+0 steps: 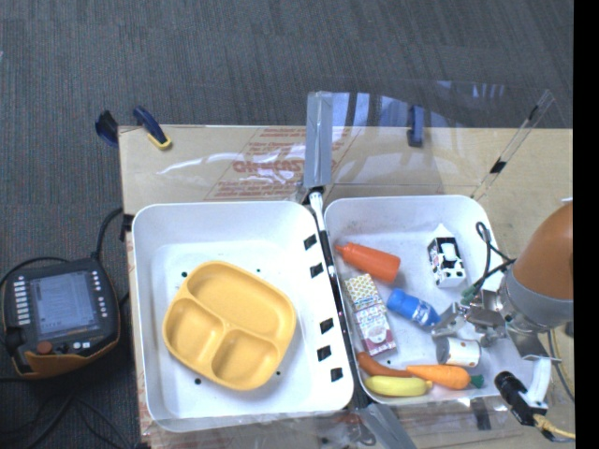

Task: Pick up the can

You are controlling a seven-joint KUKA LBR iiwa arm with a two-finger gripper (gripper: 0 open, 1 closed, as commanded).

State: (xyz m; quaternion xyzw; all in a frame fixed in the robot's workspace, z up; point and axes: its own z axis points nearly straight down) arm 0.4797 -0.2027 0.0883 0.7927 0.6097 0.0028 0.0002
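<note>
One cylindrical white can (460,351), metal gripper (465,328) above

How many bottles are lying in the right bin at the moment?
2. An orange plastic bottle lies near the right white bin's left-centre, and a small blue plastic bottle lies just below and to its right, near the gripper. The arm may hide others.

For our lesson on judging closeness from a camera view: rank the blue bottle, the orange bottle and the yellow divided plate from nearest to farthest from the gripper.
From the gripper:
1. Blue bottle, just to its left, in the same right bin.
2. Orange bottle, farther up-left in that bin.
3. Yellow divided plate, over in the left bin.
</note>
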